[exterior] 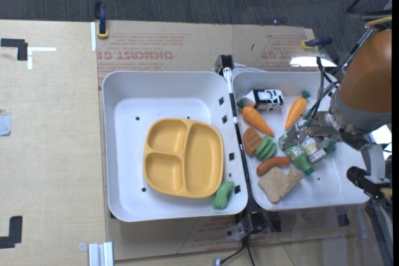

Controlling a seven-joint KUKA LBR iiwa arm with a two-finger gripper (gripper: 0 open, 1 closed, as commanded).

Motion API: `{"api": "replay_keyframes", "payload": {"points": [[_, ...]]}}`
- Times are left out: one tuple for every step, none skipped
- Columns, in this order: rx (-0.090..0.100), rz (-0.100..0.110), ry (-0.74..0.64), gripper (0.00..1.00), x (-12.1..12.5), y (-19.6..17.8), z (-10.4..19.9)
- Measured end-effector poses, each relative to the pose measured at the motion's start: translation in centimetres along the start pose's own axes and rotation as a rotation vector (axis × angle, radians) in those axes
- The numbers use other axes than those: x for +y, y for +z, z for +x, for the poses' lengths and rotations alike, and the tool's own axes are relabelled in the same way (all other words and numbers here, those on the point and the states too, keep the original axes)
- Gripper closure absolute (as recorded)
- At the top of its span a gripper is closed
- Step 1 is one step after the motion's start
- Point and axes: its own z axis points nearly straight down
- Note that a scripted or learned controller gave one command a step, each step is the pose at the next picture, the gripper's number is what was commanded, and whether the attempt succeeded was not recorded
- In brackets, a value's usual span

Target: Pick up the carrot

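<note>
Just at ten o'clock from the gripper point(298, 136) lies the carrot point(257, 120), long axis ten-to-four; finger spread unreadable.

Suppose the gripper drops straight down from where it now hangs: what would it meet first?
Probably the green bottle under the gripper, not either carrot; depth is unclear.

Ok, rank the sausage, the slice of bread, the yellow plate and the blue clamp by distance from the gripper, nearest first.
1. Sausage, just left of the gripper, right bin.
2. Slice of bread, lower in that bin.
3. Yellow plate, left bin.
4. Blue clamp, far upper left on the bench.
</note>
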Motion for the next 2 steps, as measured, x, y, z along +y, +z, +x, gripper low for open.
{"api": "replay_keyframes", "payload": {"points": [[-0.003,-0.004,-0.201,0.0,7.3,1.5,-7.9],[-0.002,-0.005,-0.045,0.0,12.6,10.7,-6.2]]}}
